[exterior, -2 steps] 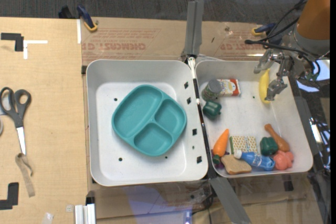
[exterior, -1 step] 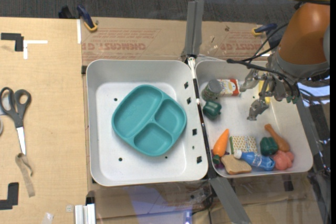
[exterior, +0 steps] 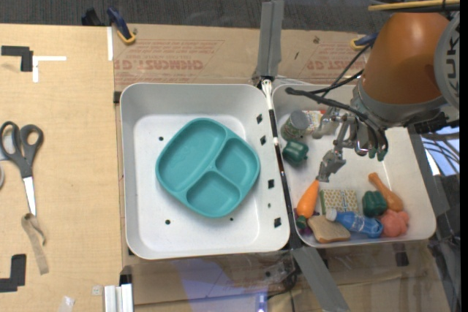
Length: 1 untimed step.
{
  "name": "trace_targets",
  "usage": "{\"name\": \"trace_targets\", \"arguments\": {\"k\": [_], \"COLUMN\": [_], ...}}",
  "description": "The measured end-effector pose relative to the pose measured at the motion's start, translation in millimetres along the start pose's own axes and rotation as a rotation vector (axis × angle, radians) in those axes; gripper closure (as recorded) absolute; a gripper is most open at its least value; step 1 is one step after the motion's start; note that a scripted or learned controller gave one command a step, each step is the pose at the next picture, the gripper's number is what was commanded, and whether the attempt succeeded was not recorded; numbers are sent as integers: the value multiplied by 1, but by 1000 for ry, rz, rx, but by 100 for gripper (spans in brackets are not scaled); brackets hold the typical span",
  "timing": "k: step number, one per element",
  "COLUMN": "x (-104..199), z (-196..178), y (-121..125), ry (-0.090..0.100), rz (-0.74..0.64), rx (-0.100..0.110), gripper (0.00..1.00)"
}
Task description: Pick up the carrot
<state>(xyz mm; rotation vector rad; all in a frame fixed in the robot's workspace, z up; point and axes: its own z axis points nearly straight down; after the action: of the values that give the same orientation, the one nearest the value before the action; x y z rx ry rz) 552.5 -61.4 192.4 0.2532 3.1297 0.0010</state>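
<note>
Hovering over the right bin (exterior: 418, 179), my hand (exterior: 330, 166) hangs point-down from the orange-banded wrist, its tip low above the bin floor and tilted toward the near-left corner. I cannot tell from this slanted view whether it is clenched or released; the metal parts overlap into one grey shape, and nothing shows between them. My guess is that it sits this way because it is lining up on what lies just below and nearer.

That is the carrot (exterior: 308, 197), lying just beyond the tip on the near side, close against the bin's left wall. It rests flat on the floor, tilted so the pointed end aims up toward my hand and the broad end toward the near corner. It is bright orange, smooth and tapered, probably a plastic toy. Nothing lies on top of it, so I judge it open to a grasp from above.

Just right of it sits a speckled sponge-like block (exterior: 341, 199), and nearer still a slice of toy bread (exterior: 329, 230) and a blue bottle (exterior: 360, 223) lying on its side. Further right lie a green toy pepper (exterior: 375, 202), a second orange stick-shaped piece (exterior: 385, 189) and a pink lump (exterior: 395, 223). On the far side of my hand stand a small tin can (exterior: 296, 125) and a dark green cup (exterior: 295, 151).

The left bin (exterior: 139, 179) holds a teal divided plate (exterior: 208, 166). Scissors (exterior: 22, 157) lie on the tabletop (exterior: 58, 120) well to the left.
</note>
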Motion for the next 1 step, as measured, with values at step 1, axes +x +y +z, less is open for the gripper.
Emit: {"name": "trace_targets", "arguments": {"k": [1], "x": [63], "z": [74], "y": [-48], "ry": [2], "rz": [158], "rx": [1], "gripper": [0]}}
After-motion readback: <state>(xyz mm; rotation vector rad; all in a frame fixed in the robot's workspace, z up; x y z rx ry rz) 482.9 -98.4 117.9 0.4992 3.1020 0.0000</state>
